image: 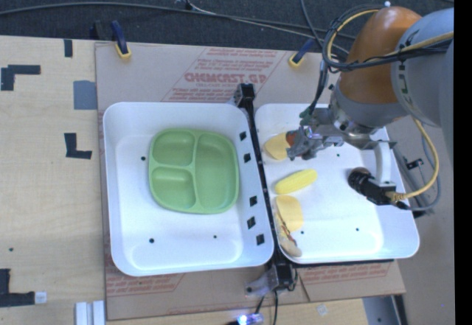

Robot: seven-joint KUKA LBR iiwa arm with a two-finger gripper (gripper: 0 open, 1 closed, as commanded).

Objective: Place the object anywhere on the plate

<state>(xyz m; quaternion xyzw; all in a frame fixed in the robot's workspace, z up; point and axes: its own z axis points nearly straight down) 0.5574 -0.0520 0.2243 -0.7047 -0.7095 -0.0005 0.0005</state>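
Surface: a cardboard sheet (221, 73) is lying under two white bins, with blue-and-yellow clamps (119, 40) pinning its far edge, presumably to stop it sliding.
Left bin (122, 242): is holding the plate.
Plate (195, 171): green, with three compartments, is lying flat near the middle of its bin, all compartments bare; nothing is resting on it, so the task is not yet done.
Right bin (369, 235): is holding the loose yellow pieces and is receiving the arm.
Pale piece (276, 147): is sitting by the divider, just beside the claw; likely the object being targeted.
Corn (296, 182): is lying on its side mid-bin, apart from the claw.
Slice (289, 214): is lying against the divider, touching a brownish piece (290, 242) nearer the front.
Arm (391, 58): is reaching in from the right, wrist bent down over the far part of the right bin.
Claw (301, 141): is hanging low beside the pale piece; whether it is apart or together cannot be told, as dark parts are blurring together.
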